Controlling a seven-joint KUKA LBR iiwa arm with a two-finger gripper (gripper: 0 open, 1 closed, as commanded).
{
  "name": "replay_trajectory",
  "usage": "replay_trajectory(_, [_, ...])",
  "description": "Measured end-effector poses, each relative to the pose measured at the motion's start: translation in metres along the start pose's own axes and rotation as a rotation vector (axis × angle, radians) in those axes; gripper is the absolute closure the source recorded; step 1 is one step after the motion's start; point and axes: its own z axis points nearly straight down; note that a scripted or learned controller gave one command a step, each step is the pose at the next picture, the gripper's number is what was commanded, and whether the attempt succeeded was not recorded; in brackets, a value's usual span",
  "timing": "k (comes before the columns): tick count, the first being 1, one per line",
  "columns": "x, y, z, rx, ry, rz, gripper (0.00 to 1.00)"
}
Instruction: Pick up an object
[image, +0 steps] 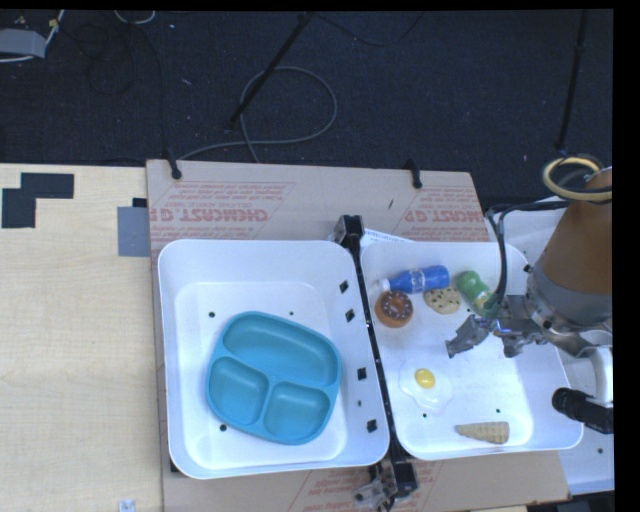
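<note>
Pale wooden table carries two shallow white bins under dark cabled floor. At right of the frame, the hand hangs over the right bin, fingers spread and pinching nothing. Just above it lie a green toy, a speckled cookie, a blue bottle and a chocolate doughnut. Below sit a fried egg and a tan wedge. Left bin holds a blue divided plastic tray.
</note>
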Motion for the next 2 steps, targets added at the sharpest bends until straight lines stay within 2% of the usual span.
replay_trajectory(1, [0.0, 0.003, -0.007, -0.014, -0.002, -0.002, 0.0])
replay_trajectory(2, [0.01, 0.005, 0.051, -0.008, 0.0, -0.003, 0.0])
